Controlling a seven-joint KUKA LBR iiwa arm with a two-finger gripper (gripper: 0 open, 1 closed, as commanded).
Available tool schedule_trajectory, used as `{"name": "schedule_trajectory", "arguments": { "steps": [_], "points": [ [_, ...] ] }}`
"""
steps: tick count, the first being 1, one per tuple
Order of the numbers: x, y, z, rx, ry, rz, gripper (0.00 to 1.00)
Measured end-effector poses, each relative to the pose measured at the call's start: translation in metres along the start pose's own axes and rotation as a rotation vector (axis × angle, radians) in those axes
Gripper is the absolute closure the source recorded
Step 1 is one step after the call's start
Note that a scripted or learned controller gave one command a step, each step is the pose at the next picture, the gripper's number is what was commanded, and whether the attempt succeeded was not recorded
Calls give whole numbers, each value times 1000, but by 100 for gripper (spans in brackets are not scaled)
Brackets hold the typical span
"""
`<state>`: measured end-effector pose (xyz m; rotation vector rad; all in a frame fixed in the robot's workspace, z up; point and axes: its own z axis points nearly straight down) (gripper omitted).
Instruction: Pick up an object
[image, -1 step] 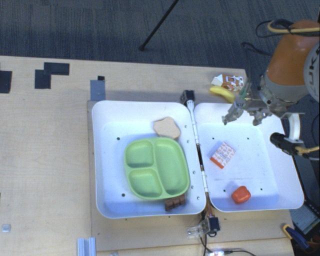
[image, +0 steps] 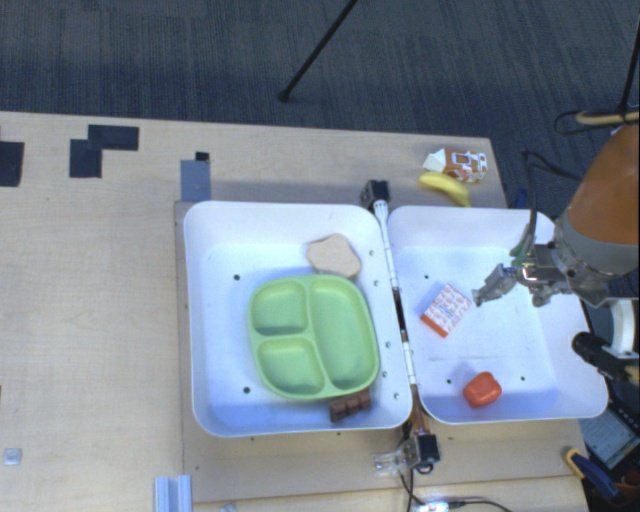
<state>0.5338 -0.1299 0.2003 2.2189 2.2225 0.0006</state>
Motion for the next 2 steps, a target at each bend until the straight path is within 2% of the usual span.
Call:
{"name": "schedule_trajectory", "arguments": {
  "steps": [1, 2],
  "points": [
    [-59, -46, -52, -3, -1, 0, 0],
    [-48, -42, 107, 0, 1, 0, 0]
  ]
}}
